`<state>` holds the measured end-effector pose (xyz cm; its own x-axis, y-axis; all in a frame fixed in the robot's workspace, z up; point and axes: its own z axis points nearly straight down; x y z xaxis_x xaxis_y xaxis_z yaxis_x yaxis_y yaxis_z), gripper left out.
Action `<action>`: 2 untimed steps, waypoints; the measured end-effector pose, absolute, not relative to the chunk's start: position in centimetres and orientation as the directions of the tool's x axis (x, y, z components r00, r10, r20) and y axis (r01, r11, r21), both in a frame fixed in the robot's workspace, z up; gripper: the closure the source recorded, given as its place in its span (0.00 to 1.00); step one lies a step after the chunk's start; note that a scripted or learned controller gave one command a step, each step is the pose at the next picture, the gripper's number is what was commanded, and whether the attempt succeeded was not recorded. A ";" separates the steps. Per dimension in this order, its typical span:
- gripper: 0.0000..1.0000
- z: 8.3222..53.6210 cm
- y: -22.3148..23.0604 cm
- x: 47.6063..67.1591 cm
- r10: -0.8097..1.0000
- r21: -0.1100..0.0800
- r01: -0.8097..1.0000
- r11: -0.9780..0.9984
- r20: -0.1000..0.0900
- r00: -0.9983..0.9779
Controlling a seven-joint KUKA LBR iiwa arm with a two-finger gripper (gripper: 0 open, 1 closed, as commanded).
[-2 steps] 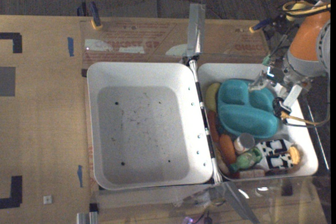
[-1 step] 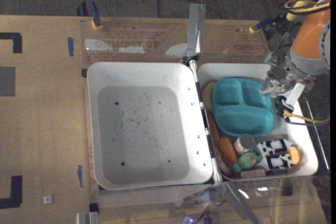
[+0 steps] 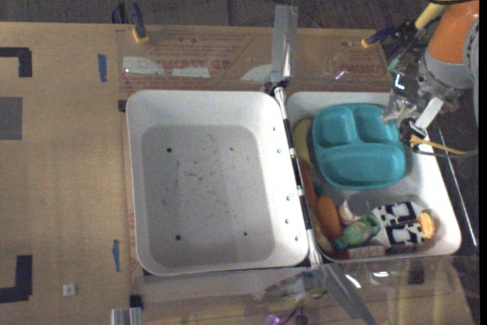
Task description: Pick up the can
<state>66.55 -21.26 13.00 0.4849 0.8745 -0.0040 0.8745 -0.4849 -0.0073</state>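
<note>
The claw [image 3: 409, 112] hangs at the upper right of the frame, over the upper right corner of the right bin [image 3: 449, 228], just beside the right edge of a teal divided tray [image 3: 358, 144]. Whether it is spread or pressed together cannot be told at this blur, and nothing can be seen pinched in it. The grey arm with its orange band [image 3: 453, 34] rises above it toward the frame's right edge.

The can [image 3: 348, 208] appears to be the small pale cylinder in the lower part of the right bin, just below the tray; it is too small to be sure. Around it lie an orange carrot [image 3: 329, 215], a green bottle [image 3: 356, 232] and a black-and-white patterned thing [image 3: 399, 223]. A yellow banana [image 3: 302, 139] lies against the tray's left side.

The left bin [image 3: 213, 106] lies beside the right one on the brown bench [image 3: 61, 164], its floor speckled with dark marks.
</note>
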 end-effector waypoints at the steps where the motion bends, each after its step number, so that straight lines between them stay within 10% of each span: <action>1: 1.00 15.0 -21.2 66.5 0.878 -0.005 0.878 -0.478 -0.004 0.478; 2: 1.00 16.8 -21.4 66.5 0.845 -0.008 0.845 -0.535 -0.005 0.535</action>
